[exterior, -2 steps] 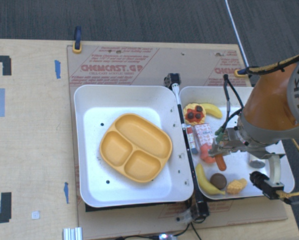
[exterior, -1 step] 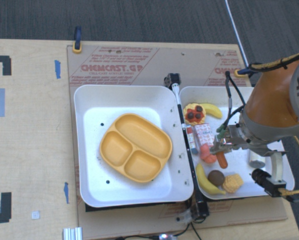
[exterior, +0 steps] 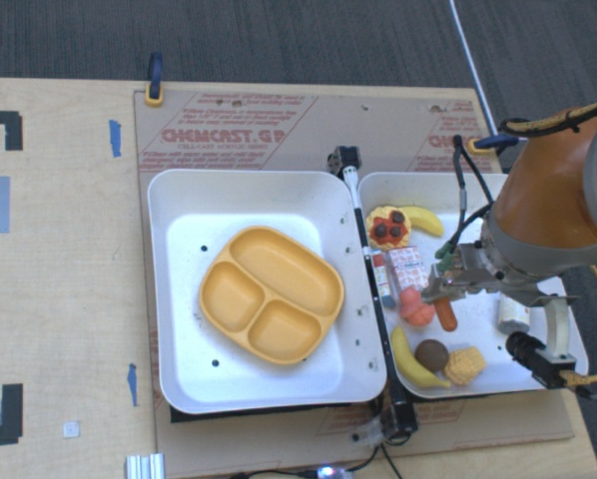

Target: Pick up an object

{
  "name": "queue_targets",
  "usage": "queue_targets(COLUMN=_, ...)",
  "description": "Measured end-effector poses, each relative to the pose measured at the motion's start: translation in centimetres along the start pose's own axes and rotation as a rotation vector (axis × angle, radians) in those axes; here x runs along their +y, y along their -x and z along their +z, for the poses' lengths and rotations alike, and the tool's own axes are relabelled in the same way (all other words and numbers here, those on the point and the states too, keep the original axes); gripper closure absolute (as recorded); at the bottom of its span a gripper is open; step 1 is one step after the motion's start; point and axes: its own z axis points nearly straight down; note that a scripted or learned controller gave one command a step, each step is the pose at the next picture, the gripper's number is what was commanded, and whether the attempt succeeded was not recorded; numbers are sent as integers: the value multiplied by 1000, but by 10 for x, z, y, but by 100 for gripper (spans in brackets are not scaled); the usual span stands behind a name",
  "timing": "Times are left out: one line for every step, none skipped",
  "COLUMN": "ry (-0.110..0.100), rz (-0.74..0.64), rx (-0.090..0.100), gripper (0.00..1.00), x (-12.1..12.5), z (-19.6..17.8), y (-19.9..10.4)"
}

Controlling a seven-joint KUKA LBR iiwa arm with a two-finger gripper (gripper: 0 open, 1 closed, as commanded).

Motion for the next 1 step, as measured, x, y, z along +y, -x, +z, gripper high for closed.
queue_targets(ry=4, rz=-1, rx=0, gripper=100, x=2, z=-10, y=0)
